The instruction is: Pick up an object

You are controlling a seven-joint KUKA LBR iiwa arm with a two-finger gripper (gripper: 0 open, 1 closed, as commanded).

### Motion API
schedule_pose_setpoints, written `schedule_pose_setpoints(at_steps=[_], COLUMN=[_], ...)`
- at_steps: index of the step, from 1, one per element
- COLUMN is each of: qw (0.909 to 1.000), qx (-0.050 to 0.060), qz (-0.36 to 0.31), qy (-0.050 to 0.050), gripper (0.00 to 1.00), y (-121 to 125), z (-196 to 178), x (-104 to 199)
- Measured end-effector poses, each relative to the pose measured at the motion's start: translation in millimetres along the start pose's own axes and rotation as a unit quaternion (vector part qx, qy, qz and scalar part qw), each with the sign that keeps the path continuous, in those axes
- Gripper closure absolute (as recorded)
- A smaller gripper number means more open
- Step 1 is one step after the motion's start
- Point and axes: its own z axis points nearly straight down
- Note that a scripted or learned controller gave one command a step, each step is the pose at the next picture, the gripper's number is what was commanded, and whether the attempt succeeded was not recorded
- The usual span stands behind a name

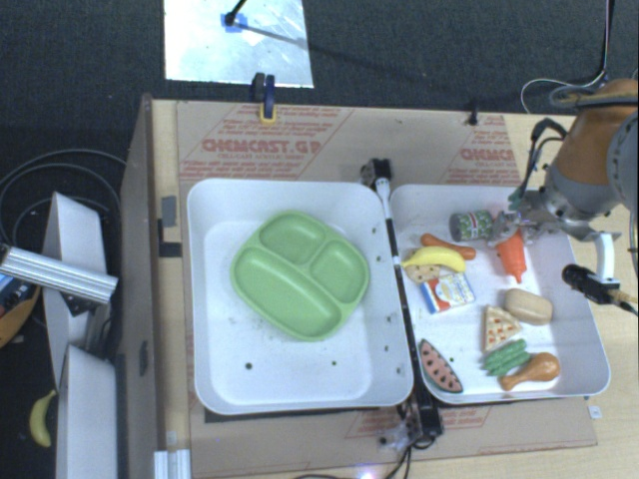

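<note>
The arm reached in from the right, its gripper (519,226) low over the far part of the right bin (599,352). The fingertips sat at the top of an orange carrot (512,256), just right of a small can (471,226). Whether anything was held could not be told; the wrist hid the fingers.

The carrot lay pointing near-far, apart from its neighbours. It looked like a toy of moulded plastic: judged light, stiff and smooth, so likely to slip from a shallow pinch. Best hold would be across its thick middle, jaws closing left-right.

Other pieces in that bin: banana (436,258), small box (449,290), pizza slice (498,326), potato (528,306), drumstick (530,369), green beans (504,355), watermelon slice (440,365). The left bin (215,267) held a green divided plate (301,274).
</note>
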Motion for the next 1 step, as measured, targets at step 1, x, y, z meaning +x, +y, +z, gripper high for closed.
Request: schedule_pose_setpoints(at_steps=[1], qw=[1.0000], qx=[-0.006], qz=[-0.006], qy=[0.001], gripper=[1.00], y=[36.4], z=[-93.2], x=[95.0])
